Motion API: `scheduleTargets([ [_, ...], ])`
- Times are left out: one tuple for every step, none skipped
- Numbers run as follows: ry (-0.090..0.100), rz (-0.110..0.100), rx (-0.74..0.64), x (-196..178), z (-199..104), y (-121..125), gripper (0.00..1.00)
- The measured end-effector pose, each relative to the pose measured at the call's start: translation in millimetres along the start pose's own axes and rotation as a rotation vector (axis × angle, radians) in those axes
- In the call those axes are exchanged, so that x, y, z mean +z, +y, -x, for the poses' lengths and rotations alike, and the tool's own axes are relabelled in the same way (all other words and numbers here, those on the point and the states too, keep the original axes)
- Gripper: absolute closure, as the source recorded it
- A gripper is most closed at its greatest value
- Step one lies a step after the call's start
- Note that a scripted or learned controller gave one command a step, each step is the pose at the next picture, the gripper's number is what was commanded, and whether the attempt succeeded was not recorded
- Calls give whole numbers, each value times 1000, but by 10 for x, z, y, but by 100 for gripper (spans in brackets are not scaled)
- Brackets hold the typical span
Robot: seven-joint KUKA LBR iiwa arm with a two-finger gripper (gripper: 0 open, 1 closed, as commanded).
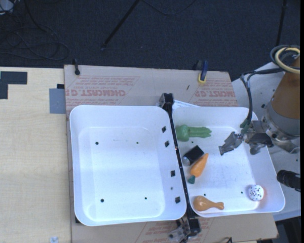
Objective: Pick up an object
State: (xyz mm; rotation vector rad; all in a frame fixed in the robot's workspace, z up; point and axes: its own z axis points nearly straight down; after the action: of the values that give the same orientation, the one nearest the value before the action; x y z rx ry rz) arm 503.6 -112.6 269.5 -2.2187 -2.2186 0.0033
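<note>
Gripper (229, 145) hanging over upper middle of the right bin (273, 206), right of frame centre, arm (286, 92) coming in from right edge. Fingers dark and small here; cannot tell open or closed, nothing seen between them. Candidates all in right bin: green toy (192, 132) up-left of gripper, long axis roughly left-right, lying near the divider; black block (194, 153) and orange carrot-like piece (199, 164) touching each other, down-left of gripper, carrot's long axis slanted lower-left to upper-right. Orange pear-shaped thing (207, 203) at bottom edge, speckled white ball (255, 192) lower right (both further off). Left bin (76, 135) bare. Nearest likely target: black block/carrot pair, so next move probably left and slightly down-frame.
</note>
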Motion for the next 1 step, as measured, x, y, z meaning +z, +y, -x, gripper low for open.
scheduleTargets([
  [-6,23,-3,-1727,36,811,0],
])
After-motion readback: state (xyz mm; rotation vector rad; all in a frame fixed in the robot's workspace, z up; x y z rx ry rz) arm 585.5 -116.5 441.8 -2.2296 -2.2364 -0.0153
